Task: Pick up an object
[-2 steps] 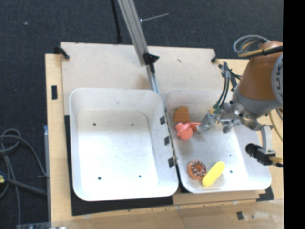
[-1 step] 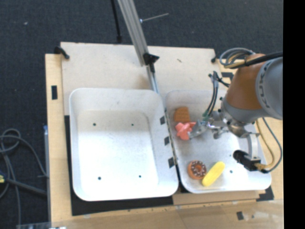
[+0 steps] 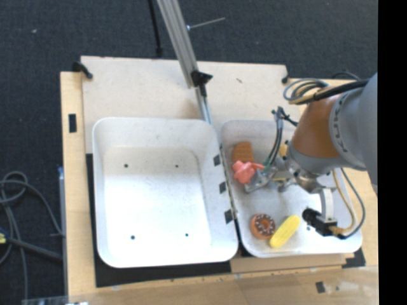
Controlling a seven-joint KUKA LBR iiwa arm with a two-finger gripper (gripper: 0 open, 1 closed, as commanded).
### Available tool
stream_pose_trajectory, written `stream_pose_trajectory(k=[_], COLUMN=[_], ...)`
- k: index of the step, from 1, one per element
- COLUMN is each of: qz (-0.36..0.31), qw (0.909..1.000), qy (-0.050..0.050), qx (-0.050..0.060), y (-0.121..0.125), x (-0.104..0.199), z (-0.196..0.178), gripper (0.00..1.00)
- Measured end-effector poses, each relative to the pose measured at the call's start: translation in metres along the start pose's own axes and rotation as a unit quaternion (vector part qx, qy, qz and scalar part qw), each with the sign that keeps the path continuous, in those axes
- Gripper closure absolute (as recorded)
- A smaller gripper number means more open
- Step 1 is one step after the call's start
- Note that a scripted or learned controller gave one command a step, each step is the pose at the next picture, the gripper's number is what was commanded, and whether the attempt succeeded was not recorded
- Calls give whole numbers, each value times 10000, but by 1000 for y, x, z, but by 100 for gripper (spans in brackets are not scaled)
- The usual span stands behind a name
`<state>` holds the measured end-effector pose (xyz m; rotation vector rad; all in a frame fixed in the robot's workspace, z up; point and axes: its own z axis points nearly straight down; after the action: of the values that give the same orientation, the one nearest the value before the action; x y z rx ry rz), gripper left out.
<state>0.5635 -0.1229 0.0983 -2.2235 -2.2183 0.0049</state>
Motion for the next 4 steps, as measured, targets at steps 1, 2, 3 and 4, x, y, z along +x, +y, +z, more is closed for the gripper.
stream_pose_trajectory(k=[1, 2, 3, 4], qz=[39, 13, -26, -45], qw=[10000, 10000, 10000, 10000], qy=[3, 0, -2, 12], qx=[-39, -49, -56, -24], y=[2, -6, -4, 6], x=[-1, -2, -3, 46], z=[-14, -65, -119, -114], gripper=[100, 100, 100, 100])
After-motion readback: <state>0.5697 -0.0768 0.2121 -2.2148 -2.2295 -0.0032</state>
